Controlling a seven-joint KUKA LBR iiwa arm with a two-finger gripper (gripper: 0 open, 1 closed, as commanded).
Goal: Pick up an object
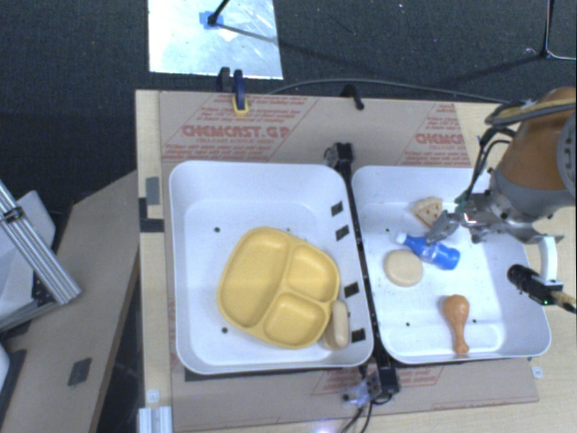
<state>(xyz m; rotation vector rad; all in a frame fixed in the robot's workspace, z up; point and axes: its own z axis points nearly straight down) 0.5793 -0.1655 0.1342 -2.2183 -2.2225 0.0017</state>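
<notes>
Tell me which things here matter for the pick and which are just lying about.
Job in hand:
- end effector, low in the right white bin
- small blue plastic bottle, beside it
- tan wedge-shaped piece
- round beige disc
- brown drumstick-shaped toy

Lying about:
- yellow divided plastic tray, left white bin
- small beige oblong piece

The gripper (444, 228) is hovering low in the right bin (518, 332), its tip just above the blue bottle (433, 251), which is lying on its side. Just below-left of the bottle a round beige disc (403, 268) is sitting; a drumstick (457, 318) is lying further below. (A yellow divided tray (270, 287) is occupying the left bin (203, 242).)
</notes>
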